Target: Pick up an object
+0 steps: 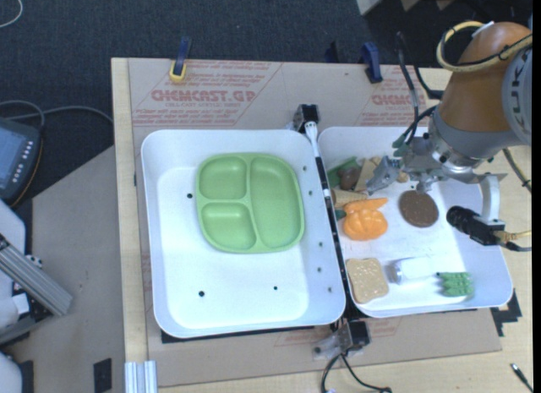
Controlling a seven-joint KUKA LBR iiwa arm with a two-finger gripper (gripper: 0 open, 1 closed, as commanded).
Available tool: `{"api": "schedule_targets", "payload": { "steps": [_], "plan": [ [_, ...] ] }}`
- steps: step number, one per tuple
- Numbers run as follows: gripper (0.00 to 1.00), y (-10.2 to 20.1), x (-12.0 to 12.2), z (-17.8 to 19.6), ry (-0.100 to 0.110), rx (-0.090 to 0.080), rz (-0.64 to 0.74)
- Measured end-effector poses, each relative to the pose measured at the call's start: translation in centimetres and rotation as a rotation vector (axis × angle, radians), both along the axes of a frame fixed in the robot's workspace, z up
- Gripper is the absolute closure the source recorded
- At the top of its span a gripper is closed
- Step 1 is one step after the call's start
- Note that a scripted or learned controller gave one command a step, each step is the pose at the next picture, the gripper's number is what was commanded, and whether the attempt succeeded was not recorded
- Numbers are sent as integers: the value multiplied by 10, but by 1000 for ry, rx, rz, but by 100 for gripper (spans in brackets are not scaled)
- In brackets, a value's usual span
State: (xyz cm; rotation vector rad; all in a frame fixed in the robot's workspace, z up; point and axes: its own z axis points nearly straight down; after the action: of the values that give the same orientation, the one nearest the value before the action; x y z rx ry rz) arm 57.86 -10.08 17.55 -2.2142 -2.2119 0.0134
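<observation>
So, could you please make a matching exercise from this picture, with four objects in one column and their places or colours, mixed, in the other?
Objects:
1. divided plate
2. brown disc
3. slice of bread
4. pepper

Descriptions:
A. orange, beside the divider between the bins
B. green, in the left bin
C. tan, at the right bin's near edge
D. round, below the tool

Pairs: 1-B, 2-D, 3-C, 4-A

The right bin [499,275] holds a scatter of small objects. An orange pepper-shaped toy [364,220] lies at its left side, close to the divider. A brown disc [418,210] rests just right of it, near the bin's middle. A tan, speckled bread-like slice [368,279] sits flat in the near left corner. Beside it to the right lies a white cylinder [409,270], then a green block [455,285]. Brownish and dark green pieces [352,174] crowd the far left corner.
</observation>
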Motion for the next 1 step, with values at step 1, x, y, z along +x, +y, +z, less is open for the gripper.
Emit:
{"api": "schedule_targets", "payload": {
  "steps": [1],
  "plan": [
    [0,9,2,-54,0,1,2]
  ]
}}
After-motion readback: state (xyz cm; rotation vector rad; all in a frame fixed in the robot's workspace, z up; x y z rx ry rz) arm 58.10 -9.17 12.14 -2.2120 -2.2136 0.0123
